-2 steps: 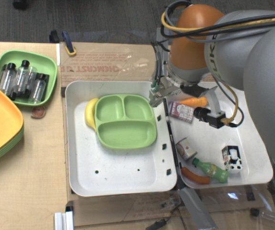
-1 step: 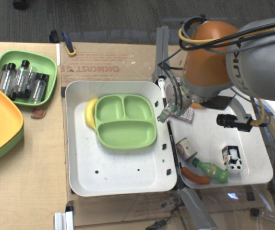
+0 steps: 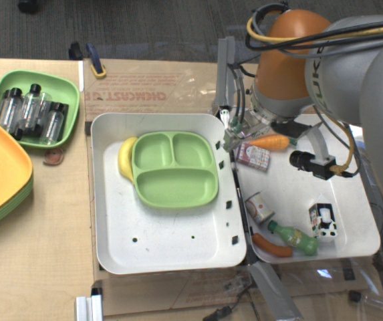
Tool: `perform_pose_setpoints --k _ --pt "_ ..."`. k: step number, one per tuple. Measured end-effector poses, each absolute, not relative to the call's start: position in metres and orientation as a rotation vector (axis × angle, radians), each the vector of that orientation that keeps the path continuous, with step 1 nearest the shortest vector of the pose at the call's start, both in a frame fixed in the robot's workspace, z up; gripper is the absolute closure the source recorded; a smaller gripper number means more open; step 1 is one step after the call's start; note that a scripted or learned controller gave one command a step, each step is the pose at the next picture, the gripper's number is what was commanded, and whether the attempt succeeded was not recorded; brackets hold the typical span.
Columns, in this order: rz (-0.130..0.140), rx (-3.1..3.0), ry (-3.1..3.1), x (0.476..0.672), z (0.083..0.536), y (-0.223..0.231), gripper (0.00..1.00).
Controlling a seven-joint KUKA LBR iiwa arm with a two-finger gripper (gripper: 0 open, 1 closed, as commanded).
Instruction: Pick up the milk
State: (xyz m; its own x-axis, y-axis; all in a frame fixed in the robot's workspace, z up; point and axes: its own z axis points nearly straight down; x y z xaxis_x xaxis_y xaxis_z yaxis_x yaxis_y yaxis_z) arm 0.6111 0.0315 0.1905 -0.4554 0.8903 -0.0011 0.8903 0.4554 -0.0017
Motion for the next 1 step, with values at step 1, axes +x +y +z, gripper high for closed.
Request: perform_pose_setpoints --k 1 --pt "-0.002 1.583 2.712 0.6151 0.1912 0.0632 1.00"
